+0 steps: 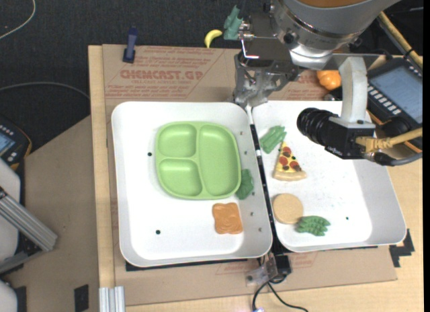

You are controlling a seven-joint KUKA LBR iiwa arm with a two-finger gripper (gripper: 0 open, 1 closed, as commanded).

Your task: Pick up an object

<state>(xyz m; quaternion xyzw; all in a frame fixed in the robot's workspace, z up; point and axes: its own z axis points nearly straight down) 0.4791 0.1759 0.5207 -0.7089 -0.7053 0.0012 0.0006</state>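
My gripper [250, 95] hangs over the far rim where the two white bins meet, with nothing visibly in it. In the right bin [363, 203] lie a green toy piece [272, 138], a pizza slice [289, 163], a round tan cookie [287, 208] and a leafy green piece [313, 224]. The left bin [134, 189] holds a green divided plate [198, 159], an orange waffle-like piece [227, 218] and a dark green piece [245, 184] against the plate's right edge. All these lie nearer the camera than the gripper.
A black cylindrical fitting with a cable [332, 134] hangs over the right bin's far side. On the cardboard beyond the bins lie a blue item [130, 45], a yellow banana [213, 36], a teal item [232, 23] and an orange item [329, 79].
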